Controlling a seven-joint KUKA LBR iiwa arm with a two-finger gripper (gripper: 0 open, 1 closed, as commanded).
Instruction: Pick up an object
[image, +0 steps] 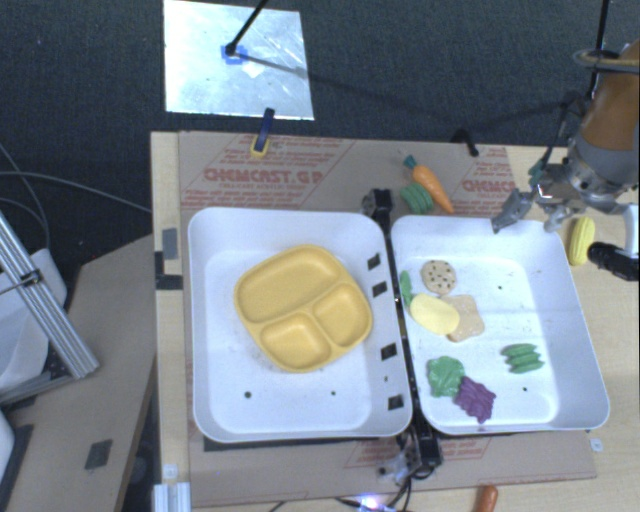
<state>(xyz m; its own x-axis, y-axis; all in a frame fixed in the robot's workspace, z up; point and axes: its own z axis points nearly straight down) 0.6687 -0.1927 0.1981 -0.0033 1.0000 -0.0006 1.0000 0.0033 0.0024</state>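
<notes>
Two fingers of the gripper (535, 205) hang spread, holding nothing, upper right. Descending there risks striking the right bin (575, 290) rim, missing the cookie (438, 274).

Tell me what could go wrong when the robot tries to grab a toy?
The gripper hangs over the right bin's far rim, so it might bump the rim coming down. The cookie, lemon and cracker lie crowded together, so it could nudge one while reaching another. The flat cookie may slip out.
</notes>
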